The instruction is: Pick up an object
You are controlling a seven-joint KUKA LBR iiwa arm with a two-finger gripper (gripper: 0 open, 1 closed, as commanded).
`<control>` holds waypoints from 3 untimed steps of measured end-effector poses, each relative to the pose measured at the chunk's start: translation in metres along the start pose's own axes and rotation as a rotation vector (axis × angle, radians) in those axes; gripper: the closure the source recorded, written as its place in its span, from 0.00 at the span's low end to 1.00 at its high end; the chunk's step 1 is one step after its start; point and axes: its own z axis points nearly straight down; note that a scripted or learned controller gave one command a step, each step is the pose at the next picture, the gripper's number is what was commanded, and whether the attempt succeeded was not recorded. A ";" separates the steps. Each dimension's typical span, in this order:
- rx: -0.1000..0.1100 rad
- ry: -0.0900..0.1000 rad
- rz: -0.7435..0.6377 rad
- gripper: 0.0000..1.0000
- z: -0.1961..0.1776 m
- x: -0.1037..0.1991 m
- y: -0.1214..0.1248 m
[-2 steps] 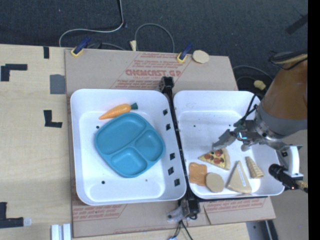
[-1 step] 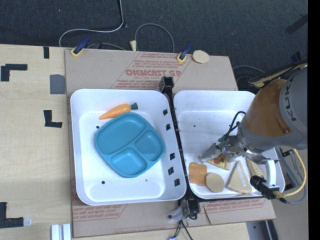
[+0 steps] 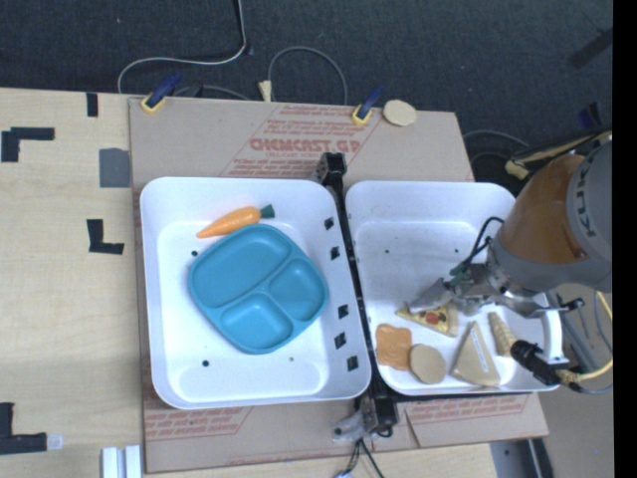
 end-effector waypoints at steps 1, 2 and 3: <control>-0.007 -0.003 0.000 1.00 -0.013 0.001 0.002; -0.009 -0.010 -0.004 1.00 -0.094 0.074 0.023; -0.004 -0.010 0.001 0.00 -0.090 0.070 0.021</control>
